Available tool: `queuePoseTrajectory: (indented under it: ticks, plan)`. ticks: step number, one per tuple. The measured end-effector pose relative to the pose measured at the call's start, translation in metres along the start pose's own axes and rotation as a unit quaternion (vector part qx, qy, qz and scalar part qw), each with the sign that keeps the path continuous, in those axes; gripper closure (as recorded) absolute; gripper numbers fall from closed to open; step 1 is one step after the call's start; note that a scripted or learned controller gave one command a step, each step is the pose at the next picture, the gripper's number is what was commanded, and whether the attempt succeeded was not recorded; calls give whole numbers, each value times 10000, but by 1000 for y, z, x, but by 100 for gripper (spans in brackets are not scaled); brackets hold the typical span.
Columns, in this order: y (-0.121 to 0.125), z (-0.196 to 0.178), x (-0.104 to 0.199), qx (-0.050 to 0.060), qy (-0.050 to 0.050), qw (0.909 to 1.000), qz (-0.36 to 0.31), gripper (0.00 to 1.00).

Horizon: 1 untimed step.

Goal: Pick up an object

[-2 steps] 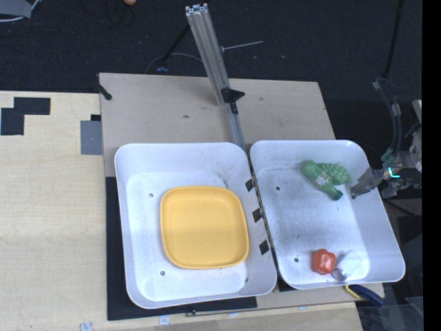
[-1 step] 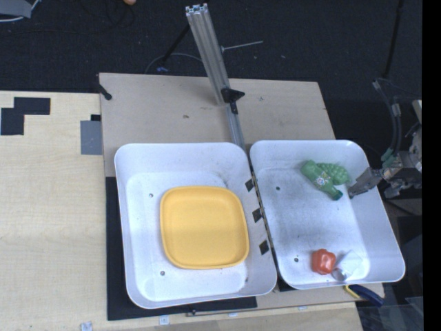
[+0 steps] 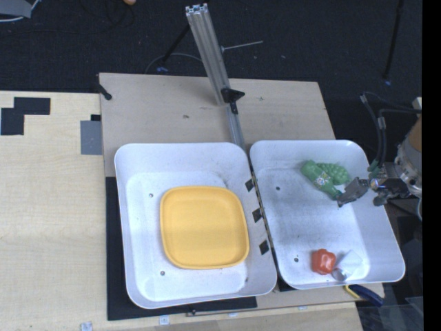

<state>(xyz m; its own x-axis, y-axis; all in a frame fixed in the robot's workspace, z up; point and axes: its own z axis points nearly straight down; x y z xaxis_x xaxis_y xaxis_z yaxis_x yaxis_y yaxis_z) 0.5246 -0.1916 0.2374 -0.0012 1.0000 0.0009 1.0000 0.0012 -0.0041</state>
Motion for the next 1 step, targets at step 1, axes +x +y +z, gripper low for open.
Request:
queuePoseTrajectory:
  ticks: [1]
  plan:
    - [2,46,-7,3,0,10000,4,0]
